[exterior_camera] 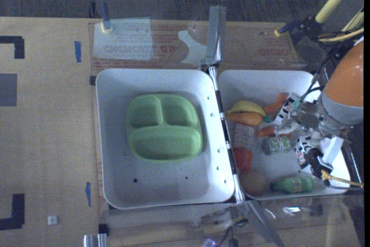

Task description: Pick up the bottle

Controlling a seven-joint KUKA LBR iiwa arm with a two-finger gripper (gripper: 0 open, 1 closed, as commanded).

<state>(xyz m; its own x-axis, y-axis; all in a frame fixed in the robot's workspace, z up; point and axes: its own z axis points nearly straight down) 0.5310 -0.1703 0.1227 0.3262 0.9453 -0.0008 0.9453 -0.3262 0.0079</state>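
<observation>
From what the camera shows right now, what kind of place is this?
Most likely a robot-picking test bench in a lab, not a kitchen. Two white bins sit side by side: the left bin holds a green divided plate, the right bin toy-like food. A grey arm with an orange band reaches in.

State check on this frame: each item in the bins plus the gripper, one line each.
green divided plate: flat, right side up, in the left bin
banana: lying in the right bin, against an orange item
green bottle: on its side, near the front wall, not held
small jar: on its side, mid-bin
brown round fruit: resting at the front left corner
gripper: low over the right bin, finger state unclear
</observation>
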